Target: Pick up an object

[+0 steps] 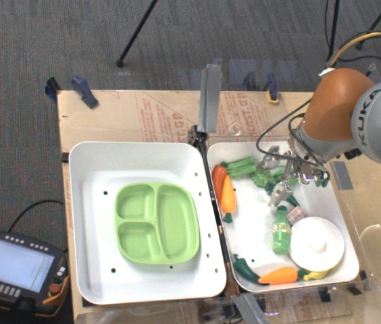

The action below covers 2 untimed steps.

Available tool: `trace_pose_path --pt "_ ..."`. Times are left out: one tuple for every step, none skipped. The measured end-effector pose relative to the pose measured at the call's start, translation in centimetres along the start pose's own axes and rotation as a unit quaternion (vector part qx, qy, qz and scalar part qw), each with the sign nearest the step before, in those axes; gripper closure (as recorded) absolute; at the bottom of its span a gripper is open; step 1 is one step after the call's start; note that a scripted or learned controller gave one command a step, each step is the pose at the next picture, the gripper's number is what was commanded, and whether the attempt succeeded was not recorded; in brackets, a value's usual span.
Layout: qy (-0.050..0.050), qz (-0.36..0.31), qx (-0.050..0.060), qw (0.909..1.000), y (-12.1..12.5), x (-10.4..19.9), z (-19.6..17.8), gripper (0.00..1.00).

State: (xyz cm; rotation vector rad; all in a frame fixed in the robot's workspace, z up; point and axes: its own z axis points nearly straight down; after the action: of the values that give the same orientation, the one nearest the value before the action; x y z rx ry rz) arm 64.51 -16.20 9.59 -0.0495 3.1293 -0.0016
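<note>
The worktop (143, 117), a board clamped at its far edge, carries two shallow white bins side by side. The left bin (96, 160) holds a green divided plate (157, 223) near its middle. The right bin (241, 258) holds all the small toy food.

The arm (352, 117) comes in from 3 o'clock, its orange band above the wrist, and the tool (286, 181) hangs over the upper part of the right bin, just beside a green leafy vegetable (248, 167). Cables and metal parts crowd the tip, so I cannot tell whether the tool is released or clenched, and nothing is visibly between its tips.

At 5 o'clock in that bin sits a white lidded bowl (317, 244), the largest item, probably smooth and too wide to pinch. At 9 o'clock lies an orange carrot (225, 193). Touching the bowl at 9 o'clock stands a small green bottle (282, 231), the nearest likely target below the tool: judged light, rigid plastic, somewhat slippery, best taken across its narrow body. Another carrot (278, 275) lies at 6 o'clock.
</note>
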Motion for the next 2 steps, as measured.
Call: trace_pose_path --pt "-0.005 0.022 -0.001 0.9998 -2.5 4.5 -0.1 0.00" --pt "-0.003 0.067 -0.001 0.9977 5.9 4.1 0.0 0.00"
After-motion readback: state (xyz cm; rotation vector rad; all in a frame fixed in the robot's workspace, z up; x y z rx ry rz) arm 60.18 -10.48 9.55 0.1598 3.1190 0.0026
